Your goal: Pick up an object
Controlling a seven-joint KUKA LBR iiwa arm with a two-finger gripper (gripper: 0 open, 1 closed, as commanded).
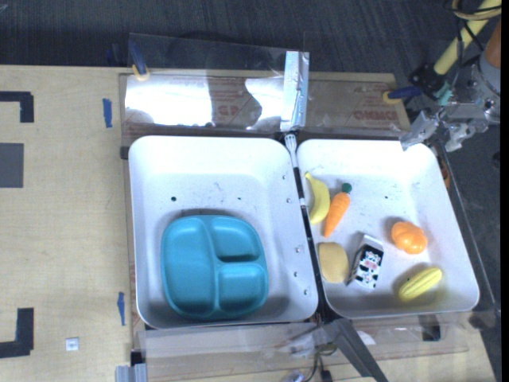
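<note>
The right bin (382,156) holds several small items. A yellow banana (318,199) and an orange carrot (336,212) lie by its left wall. In front of them lie a tan potato (334,262) and a black-and-white carton (367,264). An orange fruit (408,237) and a yellow lemon-like fruit (420,282) sit toward the right side. My gripper (444,130) hangs above the bin's back right corner, apart from all of these, with nothing visibly in it.
The left bin (199,161) holds a blue divided plate (213,263). A clear plastic sheet (215,94) stands behind the left bin. Yellow cables (465,22) trail along the arm at the upper right.
</note>
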